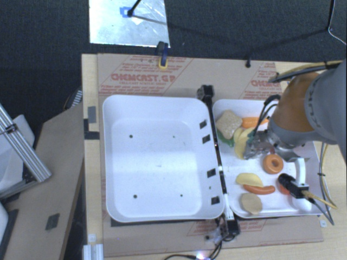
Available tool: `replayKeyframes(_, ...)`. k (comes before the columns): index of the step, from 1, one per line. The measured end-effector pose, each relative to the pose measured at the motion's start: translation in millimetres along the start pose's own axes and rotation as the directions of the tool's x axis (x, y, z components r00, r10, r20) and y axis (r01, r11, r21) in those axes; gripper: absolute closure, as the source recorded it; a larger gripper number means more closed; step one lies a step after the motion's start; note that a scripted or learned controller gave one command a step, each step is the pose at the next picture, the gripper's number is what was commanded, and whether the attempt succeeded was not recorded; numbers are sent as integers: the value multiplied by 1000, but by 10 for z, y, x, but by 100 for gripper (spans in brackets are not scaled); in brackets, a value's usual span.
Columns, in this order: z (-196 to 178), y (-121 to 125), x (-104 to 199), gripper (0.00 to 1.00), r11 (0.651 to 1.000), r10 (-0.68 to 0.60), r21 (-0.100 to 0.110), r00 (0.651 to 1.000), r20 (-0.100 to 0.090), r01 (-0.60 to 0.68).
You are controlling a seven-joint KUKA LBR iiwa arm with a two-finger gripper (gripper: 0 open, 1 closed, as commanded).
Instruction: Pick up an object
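Gripper (250, 147) down on the yellow-green piece (240, 140) — fingers' state impossible to tell. Probably light, stiff, slick plastic — best pinched across the narrow middle.

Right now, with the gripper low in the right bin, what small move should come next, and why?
Probably a short descent onto the yellow-green piece, then closing. The gripper sits right at that piece's edge in the right bin, beside the orange ring, and nothing shows between its fingers.

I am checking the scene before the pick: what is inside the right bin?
The right bin holds toy foods: bread slice, doughnut, sausage, yellow piece, tan disc. The gripper and arm cover others.
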State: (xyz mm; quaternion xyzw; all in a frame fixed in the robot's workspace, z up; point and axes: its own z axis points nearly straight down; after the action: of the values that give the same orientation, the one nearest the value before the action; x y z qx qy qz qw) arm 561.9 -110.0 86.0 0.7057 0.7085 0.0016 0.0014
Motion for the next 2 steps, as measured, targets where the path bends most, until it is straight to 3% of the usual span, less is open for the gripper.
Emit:
replayKeyframes(1, 5, 354, 193, 100, 1000, -2, 0, 1000, 0, 2)
replayKeyframes(2, -1049, 442, 1367, 100, 1000, -12, -8, 1000, -6, 12)
